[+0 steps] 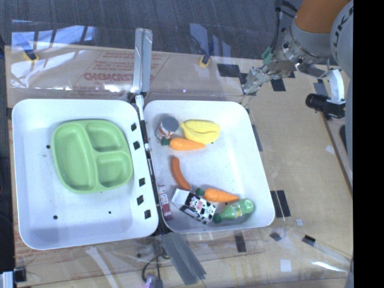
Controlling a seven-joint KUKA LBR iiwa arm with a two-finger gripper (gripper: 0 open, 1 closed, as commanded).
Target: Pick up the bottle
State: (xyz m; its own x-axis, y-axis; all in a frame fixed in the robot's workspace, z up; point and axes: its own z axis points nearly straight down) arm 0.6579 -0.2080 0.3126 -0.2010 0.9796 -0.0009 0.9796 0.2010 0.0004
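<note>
So, step in hand: the approach has not begun in earnest; the bottle (235,211) lies untouched and the pincer (252,84) hangs well away from it
Bottle: green, lying on its side in the near right corner of the right bin (255,161), its neck pointing left toward the black-and-white carton (198,206)
Neighbours: an orange carrot (221,194) lies just behind the bottle, touching or very nearly so; the carton sits right against the bottle's neck end; a reddish sausage (177,173) lies further left, apart from it
Far end of bin: a yellow corn cob (201,131), a second carrot (187,144) and a small round can (168,125) are grouped together, well apart from the bottle
Left bin: holds a green divided plate (93,155), of no concern to this job
Arm pose: the grey arm (318,35) comes in from the upper right, its orange band high in the corner, wrist angled down and leftward
Pincer place: over the table beyond the far right corner of the right bin, outside its rim
Pincer state: nothing is between the fingers; they are small and dim from here and I cannot tell how far apart they stand
Next move, as I judge it: swing toward the near side of the right bin, come over the bottle's thick body, and turn the wrist so the fingers close across its width
Risk: the carrot and the bin wall crowd the bottle, leaving little room for the fingers
</note>
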